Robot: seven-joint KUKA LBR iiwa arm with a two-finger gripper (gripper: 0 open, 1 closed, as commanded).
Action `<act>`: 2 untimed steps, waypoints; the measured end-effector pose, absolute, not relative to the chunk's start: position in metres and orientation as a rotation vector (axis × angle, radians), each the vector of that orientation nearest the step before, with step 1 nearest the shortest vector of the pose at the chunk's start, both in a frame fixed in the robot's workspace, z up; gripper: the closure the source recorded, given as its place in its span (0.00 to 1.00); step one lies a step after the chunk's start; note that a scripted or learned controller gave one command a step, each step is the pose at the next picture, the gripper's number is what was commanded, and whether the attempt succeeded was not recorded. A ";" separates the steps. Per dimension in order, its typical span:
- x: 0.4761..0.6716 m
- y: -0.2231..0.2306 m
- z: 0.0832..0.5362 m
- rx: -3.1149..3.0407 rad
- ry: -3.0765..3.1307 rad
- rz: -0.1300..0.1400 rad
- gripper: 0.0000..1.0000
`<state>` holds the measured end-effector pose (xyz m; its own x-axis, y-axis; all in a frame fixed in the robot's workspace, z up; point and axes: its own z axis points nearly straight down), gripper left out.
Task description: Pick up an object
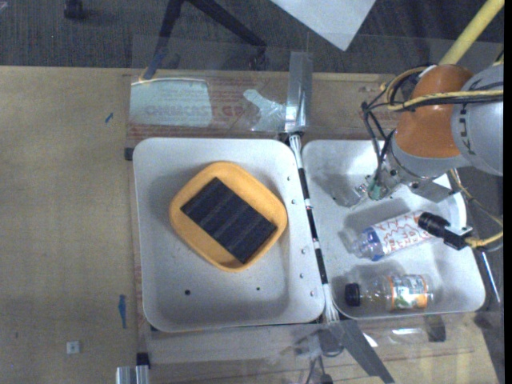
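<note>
In the right bin (328,162) lie two bottles, both on their side. The clear bottle w/ red pattern (390,238) is approx. in the middle of the bin, with its cap end toward the left bin. The bottle w/ black cap and orange label (390,292) lies near the front wall, roughly parallel to it, with its cap also to the left. The two are near each other but apart. Up-left of the red-pattern bottle, a small clear thing (342,194) lies on the bin floor (too blurred to name it). The gripper (373,187) hangs over the back half of this same bin, just beside that small clear thing. I cannot tell if the pincer is wide or narrow. The grey arm w/ orange band (428,122) comes in from the right. In the left bin (160,278) sits an orange tray (260,190) w/ a black ribbed insert (228,220), turned diagonal. Behind the bins, a shiny taped sheet (170,102) lies flat on the wood bench (56,214).
</note>
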<state>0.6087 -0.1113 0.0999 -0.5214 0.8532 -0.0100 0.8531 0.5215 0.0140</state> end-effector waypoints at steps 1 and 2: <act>0.609 -0.111 0.100 1.529 2.727 0.011 0.00; 0.533 -0.130 0.125 1.530 2.744 0.001 0.00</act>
<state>0.5330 -0.1301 0.1252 -0.5259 0.8505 0.0003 0.8505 0.5259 0.0004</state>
